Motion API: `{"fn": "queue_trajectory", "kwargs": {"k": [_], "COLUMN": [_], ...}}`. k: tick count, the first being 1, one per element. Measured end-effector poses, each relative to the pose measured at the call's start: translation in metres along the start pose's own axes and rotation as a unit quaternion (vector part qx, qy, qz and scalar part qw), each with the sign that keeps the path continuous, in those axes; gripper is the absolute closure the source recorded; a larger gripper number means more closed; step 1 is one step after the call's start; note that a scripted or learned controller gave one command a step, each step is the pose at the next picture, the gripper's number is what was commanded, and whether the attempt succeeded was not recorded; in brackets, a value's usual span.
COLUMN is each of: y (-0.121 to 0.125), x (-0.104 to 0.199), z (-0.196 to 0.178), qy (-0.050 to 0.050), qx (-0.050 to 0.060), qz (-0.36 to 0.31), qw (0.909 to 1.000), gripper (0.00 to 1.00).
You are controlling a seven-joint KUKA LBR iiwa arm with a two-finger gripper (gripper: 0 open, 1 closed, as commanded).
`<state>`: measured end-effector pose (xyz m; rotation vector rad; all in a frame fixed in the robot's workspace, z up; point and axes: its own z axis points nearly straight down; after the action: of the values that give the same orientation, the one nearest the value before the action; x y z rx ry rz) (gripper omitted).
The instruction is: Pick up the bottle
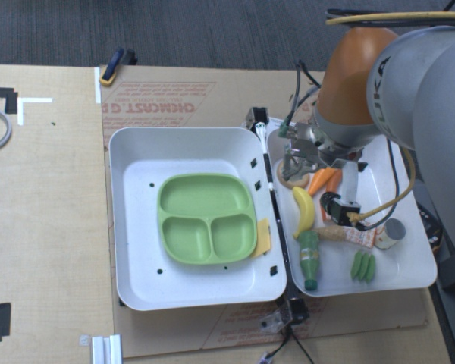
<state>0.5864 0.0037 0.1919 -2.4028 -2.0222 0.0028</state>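
Hovering over the right bin's far end, my pincer (its state I cannot tell) has the green bottle lying well nearer the camera, long axis pointing away.

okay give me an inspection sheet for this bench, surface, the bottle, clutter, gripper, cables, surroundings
Surface: two white bins side by side on a cardboard-covered bench; left bin, right bin.
Job's things: green bottle lying near the right bin's front left corner, cap toward the front.
Clutter: green divided plate in the left bin with a yellow piece beside it; banana, carrot, green pea pods in the right bin.
Gripper: gripper low over the right bin's back, apart from the bottle.
Cables: black cables loop from the wrist.
Surroundings: dark carpet behind the bench.
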Motion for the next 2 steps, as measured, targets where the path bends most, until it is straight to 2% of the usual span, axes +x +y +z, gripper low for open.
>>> {"fn": "queue_trajectory", "kwargs": {"k": [1,2], "y": [-0.067,-0.125], "x": [0.075,0.086], "z": [0.0,-0.118], "qy": [0.0,0.0], "qx": [0.0,-0.001], "qz": [-0.082,0.014], "qw": [0.9966,0.9999], "gripper": [1.0,1.0]}}
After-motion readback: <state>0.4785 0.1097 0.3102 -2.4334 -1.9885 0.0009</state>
